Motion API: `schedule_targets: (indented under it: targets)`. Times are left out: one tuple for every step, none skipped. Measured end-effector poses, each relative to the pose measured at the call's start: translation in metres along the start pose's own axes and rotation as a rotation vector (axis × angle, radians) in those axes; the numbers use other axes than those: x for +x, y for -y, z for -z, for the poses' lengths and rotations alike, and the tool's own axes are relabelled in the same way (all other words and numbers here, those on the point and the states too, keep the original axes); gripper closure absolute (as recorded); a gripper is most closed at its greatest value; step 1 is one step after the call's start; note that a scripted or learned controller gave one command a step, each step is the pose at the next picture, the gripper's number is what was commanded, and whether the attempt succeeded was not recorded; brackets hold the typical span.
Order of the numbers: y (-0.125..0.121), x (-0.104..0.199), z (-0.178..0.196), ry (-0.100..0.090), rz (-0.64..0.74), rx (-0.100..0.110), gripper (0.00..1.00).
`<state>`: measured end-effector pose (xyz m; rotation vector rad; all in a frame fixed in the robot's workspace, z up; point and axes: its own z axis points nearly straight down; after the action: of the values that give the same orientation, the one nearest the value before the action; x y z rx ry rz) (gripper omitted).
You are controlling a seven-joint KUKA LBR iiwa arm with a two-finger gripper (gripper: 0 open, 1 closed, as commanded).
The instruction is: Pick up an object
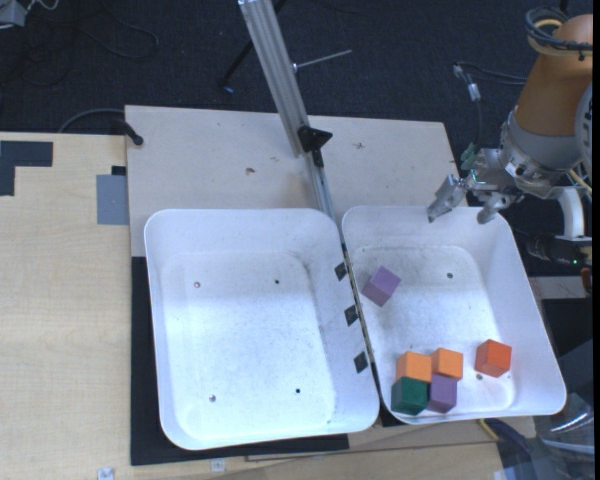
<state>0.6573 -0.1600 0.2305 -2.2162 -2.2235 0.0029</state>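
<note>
robot lab — white bins (242,230), cables (100,18)

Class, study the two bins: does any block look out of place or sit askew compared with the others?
Yes. One purple block lies alone near the right bin's left wall, turned at an angle, apart from the cluster of orange, green and purple blocks at the bin's near edge. The gripper hangs above the far rim.

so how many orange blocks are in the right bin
3. Two sit side by side in the cluster near the front edge; a redder orange one stands alone just right of them. None look hidden.
</note>
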Motion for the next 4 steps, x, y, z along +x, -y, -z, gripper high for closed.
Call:
schedule_targets:
  targets:
    - [0.009,0.046,-0.136,0.0,-0.002,0.0,0.0]
    - [0.003,0.088,-0.034,0.0,0.0,-0.009,0.0]
    - [0.043,0.059,-0.139,-0.002,-0.006,-0.007,0.0]
    - [0.057,0.063,-0.139,0.0,-0.007,-0.002,0.0]
